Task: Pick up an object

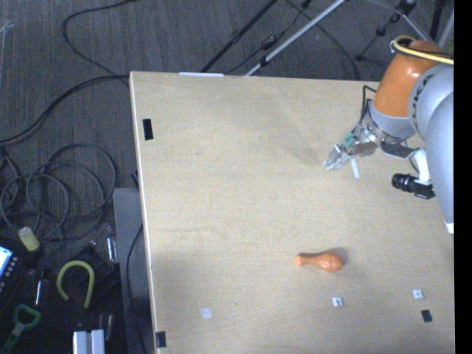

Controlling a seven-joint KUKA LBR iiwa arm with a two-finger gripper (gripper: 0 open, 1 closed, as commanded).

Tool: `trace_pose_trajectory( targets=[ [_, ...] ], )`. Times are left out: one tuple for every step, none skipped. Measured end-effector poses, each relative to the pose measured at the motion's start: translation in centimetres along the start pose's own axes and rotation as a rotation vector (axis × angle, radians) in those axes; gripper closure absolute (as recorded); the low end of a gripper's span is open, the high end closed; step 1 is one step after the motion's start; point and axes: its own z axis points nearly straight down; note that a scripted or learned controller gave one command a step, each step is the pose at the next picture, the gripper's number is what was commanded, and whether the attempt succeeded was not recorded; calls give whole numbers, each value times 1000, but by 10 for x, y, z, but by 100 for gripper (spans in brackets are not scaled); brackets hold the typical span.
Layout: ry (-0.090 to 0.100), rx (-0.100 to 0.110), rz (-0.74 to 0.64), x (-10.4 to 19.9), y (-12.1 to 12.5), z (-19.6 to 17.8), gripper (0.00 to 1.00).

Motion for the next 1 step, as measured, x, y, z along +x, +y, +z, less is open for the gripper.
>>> trace_pose_trajectory(
  targets=[
    [-2, -4, -159, 35, 12, -89, 100]
  ],
)
